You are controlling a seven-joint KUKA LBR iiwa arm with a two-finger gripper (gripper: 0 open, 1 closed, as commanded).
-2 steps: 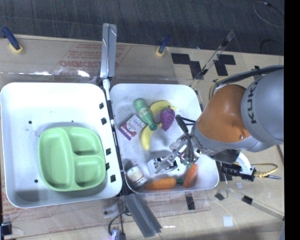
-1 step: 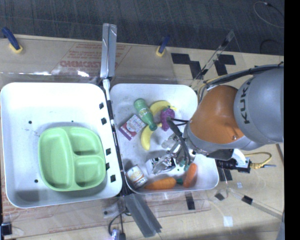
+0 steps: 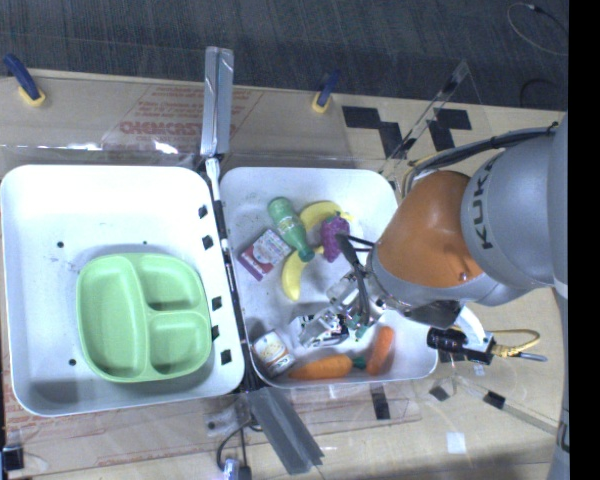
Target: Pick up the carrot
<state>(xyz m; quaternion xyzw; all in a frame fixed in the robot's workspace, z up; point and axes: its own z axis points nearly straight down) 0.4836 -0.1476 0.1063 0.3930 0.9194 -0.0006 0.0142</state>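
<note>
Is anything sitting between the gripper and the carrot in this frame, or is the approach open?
Nothing visible stands between them. The gripper hangs low in the right bin, directly above the carrot lying along the bin's near wall. A second carrot sits just right, and a small can lies left of it, both beside rather than across the path.

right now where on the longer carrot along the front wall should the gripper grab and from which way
Grip the carrot around its thick middle, coming straight down from above, fingers closing across its width. It lies flat, lengthwise along the right bin's near wall, with a small can at its left end and a second carrot at its right, so the ends are probably crowded. The gripper hovers just behind it.
</note>
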